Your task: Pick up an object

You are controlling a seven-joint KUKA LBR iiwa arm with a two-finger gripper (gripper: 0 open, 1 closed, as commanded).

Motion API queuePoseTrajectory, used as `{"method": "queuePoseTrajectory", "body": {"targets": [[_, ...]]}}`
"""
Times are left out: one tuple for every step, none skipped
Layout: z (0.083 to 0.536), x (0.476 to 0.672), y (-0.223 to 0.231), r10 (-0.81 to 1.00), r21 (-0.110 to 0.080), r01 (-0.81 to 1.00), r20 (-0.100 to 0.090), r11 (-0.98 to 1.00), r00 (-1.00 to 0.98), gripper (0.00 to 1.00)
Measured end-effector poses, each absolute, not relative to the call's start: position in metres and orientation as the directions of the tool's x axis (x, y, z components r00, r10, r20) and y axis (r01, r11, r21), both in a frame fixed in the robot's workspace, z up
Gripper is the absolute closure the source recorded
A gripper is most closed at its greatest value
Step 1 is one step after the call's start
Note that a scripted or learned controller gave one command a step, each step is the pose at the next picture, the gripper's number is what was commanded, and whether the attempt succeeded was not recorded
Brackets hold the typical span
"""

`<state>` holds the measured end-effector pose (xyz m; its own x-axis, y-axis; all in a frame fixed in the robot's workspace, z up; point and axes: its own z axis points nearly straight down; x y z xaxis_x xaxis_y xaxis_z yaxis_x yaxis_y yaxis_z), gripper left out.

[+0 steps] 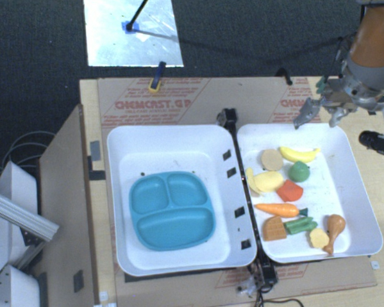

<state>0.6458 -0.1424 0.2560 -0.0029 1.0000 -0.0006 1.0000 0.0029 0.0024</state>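
Camera view: my gripper [321,113] hangs above the far edge of the right bin [358,192], fingers spread apart with nothing between them. My arm [372,44] comes in from the right. 2 white bins sit side by side; the left bin [121,205] carries a blue divided plate [172,210], not worth trying.

All candidates are in the right bin: banana [299,153] nearest me, tan round piece [271,159] just beside it, green ball [299,171] touching or nearly touching the banana, pale yellow piece [265,181], red block [289,191], carrot [278,209], green pod [301,225], brown bread slice [273,229] and drumstick [333,229] at the near end.

Step in hand, as I judge it: choose 1 target and descend. Banana looks like the best bet, close to my fingers and with some free floor on its far side. To do it well I'd line the fingers across its narrow width, not along the curve, centre over the middle, and drop straight down so 1 finger doesn't clip the green ball. Risk: crowded cluster, the toy may skid on the slick white floor. The drumstick is a fallback, more isolated but a longer reach.
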Motion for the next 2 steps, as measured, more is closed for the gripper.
{"method": "queuePoseTrajectory", "body": {"targets": [[0.184,0.638,-0.192,1.000,-0.004,1.000,-0.001,-0.003,0.003,0.00],[0.078,0.645,-0.202,1.000,-0.004,1.000,0.001,0.001,-0.001,0.00]]}}
